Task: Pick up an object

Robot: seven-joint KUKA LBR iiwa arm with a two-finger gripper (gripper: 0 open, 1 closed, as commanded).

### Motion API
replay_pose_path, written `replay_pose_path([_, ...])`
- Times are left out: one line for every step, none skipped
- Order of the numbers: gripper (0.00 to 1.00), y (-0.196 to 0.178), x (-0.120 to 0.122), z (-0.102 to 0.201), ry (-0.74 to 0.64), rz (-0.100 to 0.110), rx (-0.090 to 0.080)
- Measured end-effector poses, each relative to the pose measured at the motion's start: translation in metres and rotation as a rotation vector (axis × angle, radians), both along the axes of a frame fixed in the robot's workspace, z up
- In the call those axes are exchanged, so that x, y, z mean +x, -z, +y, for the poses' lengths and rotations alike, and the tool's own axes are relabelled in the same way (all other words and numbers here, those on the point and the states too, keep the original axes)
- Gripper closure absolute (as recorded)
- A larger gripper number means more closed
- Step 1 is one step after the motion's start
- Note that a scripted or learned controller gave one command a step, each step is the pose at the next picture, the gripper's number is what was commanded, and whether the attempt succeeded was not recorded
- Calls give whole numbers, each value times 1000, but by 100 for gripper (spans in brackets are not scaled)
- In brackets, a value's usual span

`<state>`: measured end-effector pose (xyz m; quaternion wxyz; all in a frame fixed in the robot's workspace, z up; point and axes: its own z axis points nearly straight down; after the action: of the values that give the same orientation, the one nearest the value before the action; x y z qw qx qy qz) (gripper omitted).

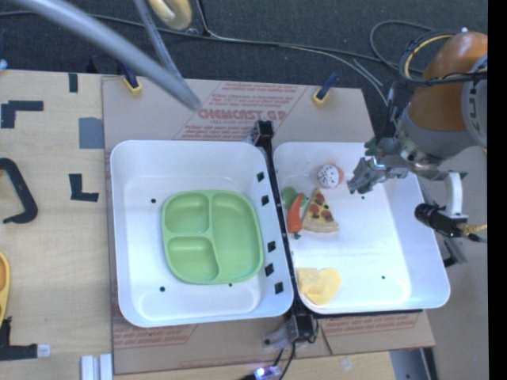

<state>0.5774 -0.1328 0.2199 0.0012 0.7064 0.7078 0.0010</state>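
The right bin holds a toy pizza slice, an orange carrot with a green top, a small round white and pink piece and a pale yellow piece near the front. My gripper hangs over the back right part of this bin, just right of the round piece. Nothing shows between its fingers. The left bin holds a green divided plate.
A black divider runs between the two bins. Both bins rest on a cardboard sheet with yellow clamps at the back. The right half of the right bin is bare white floor.
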Motion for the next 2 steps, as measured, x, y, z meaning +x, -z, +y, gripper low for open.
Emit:
replay_pose_path([100, 13, 0, 0, 2, 5, -2])
replay_pose_path([100, 19, 5, 58, -4, 4, 1])
